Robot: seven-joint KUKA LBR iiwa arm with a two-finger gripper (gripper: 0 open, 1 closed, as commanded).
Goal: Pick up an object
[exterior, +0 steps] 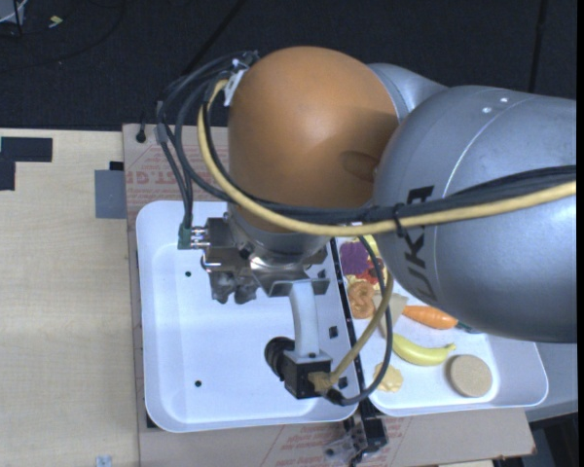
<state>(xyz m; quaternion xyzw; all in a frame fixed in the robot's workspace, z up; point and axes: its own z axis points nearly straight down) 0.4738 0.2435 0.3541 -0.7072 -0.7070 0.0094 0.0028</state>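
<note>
My gripper (231,282) hangs over the back half of the left white bin (165,358), under the big orange wrist band. Nothing shows in its grasp from this angle. The right bin (526,389) holds a purple piece (354,256), an orange-yellow lump (362,300), a carrot (430,316), a banana (420,351), a tan round disc (469,376) and a small yellow piece (390,380). The arm hides the rear part of the right bin.
The grey arm body spans the upper right and covers much of both bins. A pale wooden bench top (49,300) lies left of the bins, with dark grey patches (108,192) near its back.
</note>
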